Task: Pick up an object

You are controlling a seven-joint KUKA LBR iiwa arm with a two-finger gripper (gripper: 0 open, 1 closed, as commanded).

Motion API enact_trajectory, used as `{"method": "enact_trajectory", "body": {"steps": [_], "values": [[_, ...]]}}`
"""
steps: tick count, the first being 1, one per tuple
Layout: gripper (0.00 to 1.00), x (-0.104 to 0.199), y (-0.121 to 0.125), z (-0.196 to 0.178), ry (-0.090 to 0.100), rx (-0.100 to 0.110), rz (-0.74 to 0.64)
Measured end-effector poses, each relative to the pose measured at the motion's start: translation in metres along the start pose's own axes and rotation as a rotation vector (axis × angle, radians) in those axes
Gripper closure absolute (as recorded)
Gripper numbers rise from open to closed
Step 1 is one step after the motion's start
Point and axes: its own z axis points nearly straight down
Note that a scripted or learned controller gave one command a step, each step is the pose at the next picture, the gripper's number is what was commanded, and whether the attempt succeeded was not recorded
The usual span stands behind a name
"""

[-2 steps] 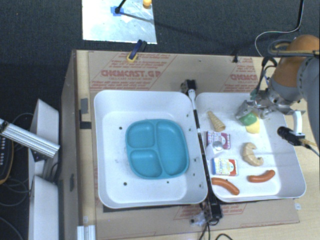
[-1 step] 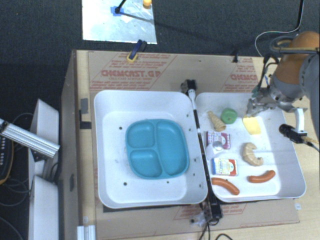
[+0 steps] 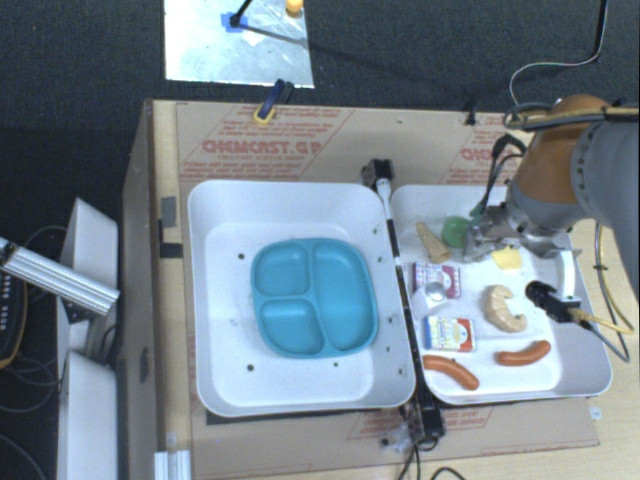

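Note:
The right bin (image 3: 590,368) holds several small items. A green object (image 3: 456,230) lies at its far side beside a tan cone (image 3: 431,241). A yellow block (image 3: 508,258) sits just right of them. My gripper (image 3: 482,236) hangs low over the bin's far part, right beside the green object and above the yellow block's left edge. The grey arm with its orange band (image 3: 555,163) hides what lies under the wrist. A tan croissant-shaped piece (image 3: 504,307), a purple packet (image 3: 438,280), a small red and white carton (image 3: 448,334) and two sausages (image 3: 451,371) (image 3: 522,354) lie nearer the front.
The left bin (image 3: 215,268) holds a blue divided plate (image 3: 313,296). A black clamp (image 3: 380,176) sits at the far end of the rim between the bins. Cables (image 3: 590,313) trail at the right bin's edge.

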Motion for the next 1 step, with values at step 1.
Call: {"method": "enact_trajectory", "body": {"steps": [1], "values": [[0.0, -0.0009, 0.0001, -0.0004, -0.001, -0.001, 0.001]]}}
